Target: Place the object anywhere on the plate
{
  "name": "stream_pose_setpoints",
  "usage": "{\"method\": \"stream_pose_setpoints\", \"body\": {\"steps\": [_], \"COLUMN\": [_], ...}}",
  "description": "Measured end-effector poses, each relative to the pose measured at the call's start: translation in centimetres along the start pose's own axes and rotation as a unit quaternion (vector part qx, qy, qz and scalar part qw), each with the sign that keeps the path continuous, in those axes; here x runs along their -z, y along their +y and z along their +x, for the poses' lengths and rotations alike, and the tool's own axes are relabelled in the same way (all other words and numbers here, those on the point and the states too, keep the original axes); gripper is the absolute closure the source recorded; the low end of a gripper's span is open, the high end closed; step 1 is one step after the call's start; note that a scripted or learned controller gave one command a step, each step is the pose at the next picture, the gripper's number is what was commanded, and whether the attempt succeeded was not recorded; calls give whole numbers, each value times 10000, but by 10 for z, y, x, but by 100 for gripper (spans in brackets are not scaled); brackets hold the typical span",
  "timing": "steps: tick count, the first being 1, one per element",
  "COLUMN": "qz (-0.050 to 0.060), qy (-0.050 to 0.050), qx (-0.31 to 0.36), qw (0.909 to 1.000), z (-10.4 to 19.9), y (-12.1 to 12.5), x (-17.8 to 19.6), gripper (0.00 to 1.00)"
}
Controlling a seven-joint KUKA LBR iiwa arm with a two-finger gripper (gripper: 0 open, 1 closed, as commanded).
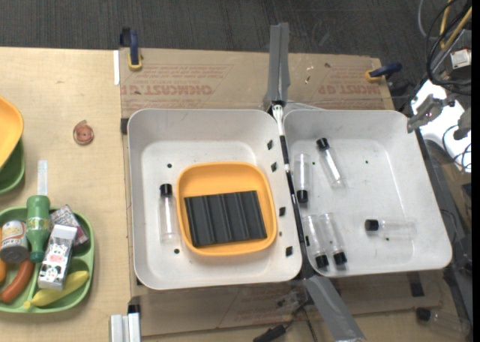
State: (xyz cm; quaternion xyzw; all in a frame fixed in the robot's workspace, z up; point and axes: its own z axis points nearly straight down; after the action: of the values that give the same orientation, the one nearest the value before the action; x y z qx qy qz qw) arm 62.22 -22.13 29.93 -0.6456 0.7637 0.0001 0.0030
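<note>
Though clear and faint, six vials (328,162) lie beside the plate (225,208).

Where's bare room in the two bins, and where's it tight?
Right bin: open floor along its top edge and between the capped vials; crowded at the lower-left pair. Left bin: the yellow plate fills the middle, one vial squeezed left; bare strip above the plate.

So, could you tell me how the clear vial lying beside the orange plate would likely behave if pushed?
The vial is a slim cylinder lying on its side, so it would probably roll sideways. It looks clear and hollow, likely light. Its smooth wall may slip between fingers.
</note>
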Motion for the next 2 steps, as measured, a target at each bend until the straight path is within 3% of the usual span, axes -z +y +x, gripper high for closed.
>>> {"method": "stream_pose_setpoints", "body": {"steps": [1, 2], "qz": [-2, 8], "qy": [-4, -32], "qx": [1525, 1496], "qw": [9883, 9887], "z": [-6, -6], "y": [-35, -36], "x": [12, 20], "gripper": [0, 100]}}
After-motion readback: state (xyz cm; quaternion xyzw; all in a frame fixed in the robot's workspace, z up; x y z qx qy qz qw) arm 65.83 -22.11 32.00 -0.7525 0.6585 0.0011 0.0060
